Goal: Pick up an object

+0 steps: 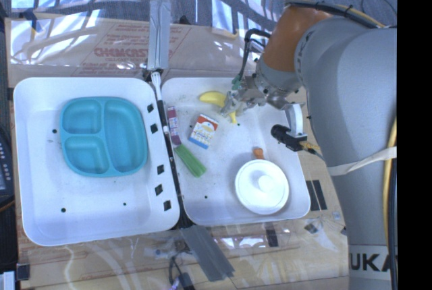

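In the right bin (223, 211) lie a yellow banana (212, 98) near the far wall, a small white, orange and blue carton (202, 131), a green stick-shaped piece (190, 160), a dark red bar (173, 125) by the left wall, a tiny orange piece (258, 153) and a round white lidded bowl (262, 186). My gripper (233, 105) reaches down from the right and hovers just right of the banana, low over the bin floor. Its fingertips are too small and dark to read.
The left bin (34, 201) holds a teal divided plate (104, 135). A black hinge strip with clips (162, 147) runs between the bins. My grey arm (344, 100) covers the right bin's right side. Cardboard and shiny plastic lie behind the bins.
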Tool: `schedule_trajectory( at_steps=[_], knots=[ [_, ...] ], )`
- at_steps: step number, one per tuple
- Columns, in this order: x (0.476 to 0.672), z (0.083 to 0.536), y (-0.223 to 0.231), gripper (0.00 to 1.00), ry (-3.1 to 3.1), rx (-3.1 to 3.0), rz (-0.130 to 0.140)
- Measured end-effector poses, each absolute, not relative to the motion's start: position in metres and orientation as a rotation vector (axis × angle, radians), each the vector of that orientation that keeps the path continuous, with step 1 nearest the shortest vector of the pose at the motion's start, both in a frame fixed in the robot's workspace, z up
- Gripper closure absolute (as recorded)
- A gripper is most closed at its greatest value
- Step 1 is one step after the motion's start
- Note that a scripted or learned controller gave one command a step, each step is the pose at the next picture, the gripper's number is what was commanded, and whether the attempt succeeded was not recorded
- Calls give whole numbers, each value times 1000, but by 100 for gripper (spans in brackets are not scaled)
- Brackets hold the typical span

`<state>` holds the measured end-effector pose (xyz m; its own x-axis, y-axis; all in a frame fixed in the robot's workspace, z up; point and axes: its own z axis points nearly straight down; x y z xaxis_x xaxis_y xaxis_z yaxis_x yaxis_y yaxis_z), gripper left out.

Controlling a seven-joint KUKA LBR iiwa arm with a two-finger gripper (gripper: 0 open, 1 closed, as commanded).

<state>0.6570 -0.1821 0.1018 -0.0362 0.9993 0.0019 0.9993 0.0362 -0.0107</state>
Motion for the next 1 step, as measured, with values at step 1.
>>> schedule_trajectory(
  at_steps=[1],
  knots=[
    [616,202,-131,100,-2316,-2123,-1]
  ],
)
